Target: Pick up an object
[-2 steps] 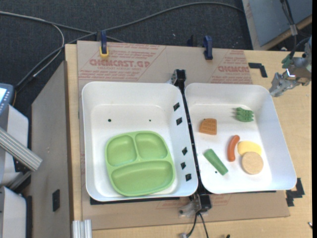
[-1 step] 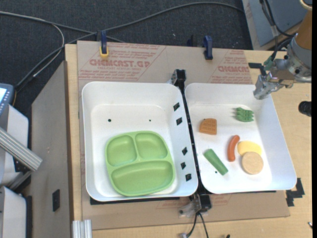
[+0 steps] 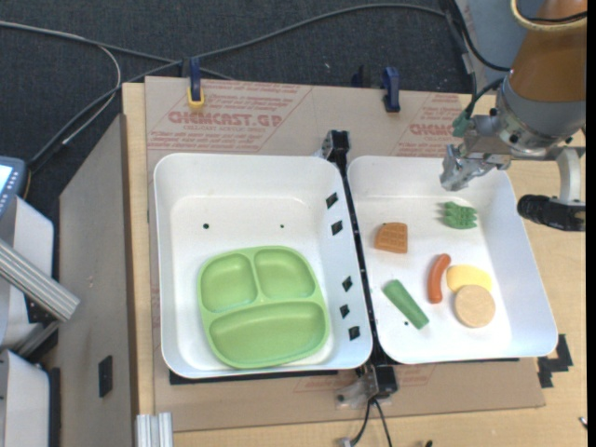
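Pincer (image 3: 461,177) sits over the far edge of the right bin (image 3: 531,291), just above the green leafy piece (image 3: 459,215); can't tell its finger state, nothing visibly held. Same bin: orange block (image 3: 392,237), green stick (image 3: 406,304), sausage (image 3: 438,277), yellow piece (image 3: 468,277), tan disc (image 3: 475,306). Left bin (image 3: 177,250) has a green divided tray (image 3: 264,304).

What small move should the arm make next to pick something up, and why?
Probably lower the gripper a little toward the near side, onto the green leafy piece. It hangs over the right bin's far edge, just above that piece, holding nothing, and that piece lies closest.
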`<state>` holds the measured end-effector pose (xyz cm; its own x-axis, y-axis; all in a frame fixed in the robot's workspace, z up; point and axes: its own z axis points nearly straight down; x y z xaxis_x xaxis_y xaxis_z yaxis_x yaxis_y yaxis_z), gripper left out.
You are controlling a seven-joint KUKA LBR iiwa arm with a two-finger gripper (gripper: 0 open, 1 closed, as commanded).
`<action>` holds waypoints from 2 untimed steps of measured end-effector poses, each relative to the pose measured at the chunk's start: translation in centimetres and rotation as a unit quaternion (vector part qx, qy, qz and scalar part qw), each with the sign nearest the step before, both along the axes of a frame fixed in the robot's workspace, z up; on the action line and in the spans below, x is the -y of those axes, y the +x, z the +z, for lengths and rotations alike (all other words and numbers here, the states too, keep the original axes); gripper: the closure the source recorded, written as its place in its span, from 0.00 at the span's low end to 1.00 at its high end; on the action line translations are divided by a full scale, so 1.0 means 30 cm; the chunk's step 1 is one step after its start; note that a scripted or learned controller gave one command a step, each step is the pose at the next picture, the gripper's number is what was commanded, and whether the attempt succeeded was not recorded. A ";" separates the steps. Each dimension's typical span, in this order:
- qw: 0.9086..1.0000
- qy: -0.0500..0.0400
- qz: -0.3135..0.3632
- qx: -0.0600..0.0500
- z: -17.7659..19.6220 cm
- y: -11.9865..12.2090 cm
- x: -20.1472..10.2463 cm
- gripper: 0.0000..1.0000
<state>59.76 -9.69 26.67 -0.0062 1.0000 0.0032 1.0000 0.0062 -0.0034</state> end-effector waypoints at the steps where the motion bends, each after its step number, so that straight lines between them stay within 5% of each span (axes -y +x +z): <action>1: 1.000 0.000 0.000 0.000 -0.024 0.003 -0.178 1.00; 2: 1.000 0.000 0.000 -0.001 -0.074 -0.059 -0.370 1.00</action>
<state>57.99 1.41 24.45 -0.0062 1.0000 0.0033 1.0000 0.0063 -0.0057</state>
